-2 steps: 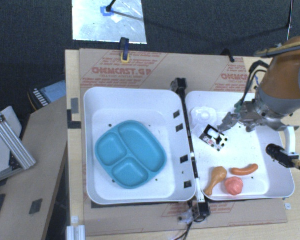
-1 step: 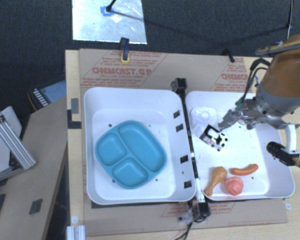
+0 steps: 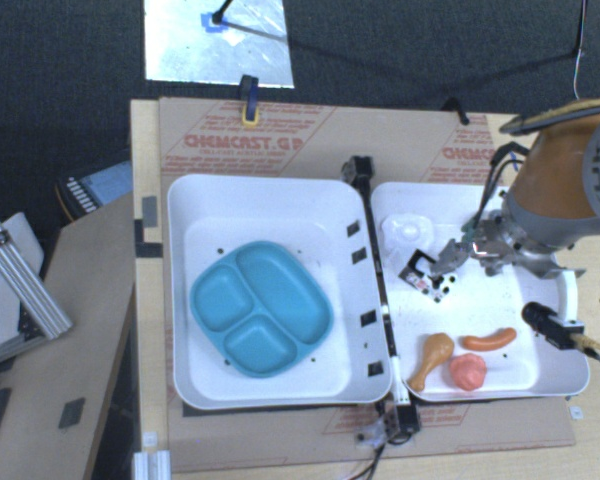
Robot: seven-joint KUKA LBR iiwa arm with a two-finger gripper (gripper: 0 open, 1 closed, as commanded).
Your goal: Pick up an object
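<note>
Hanging low over the right bin, the claw sits near that bin's middle, and whether it is wide, narrow or gripping anything cannot be told from this angle. Nothing is visibly lifted, so the pick looks not yet done. Just up-left of it lies a clear plastic piece. Near the bin's front edge lie a toy chicken leg, a pink lump and a small sausage, all apart from the claw. A blue divided plate lies in the left bin.
</note>
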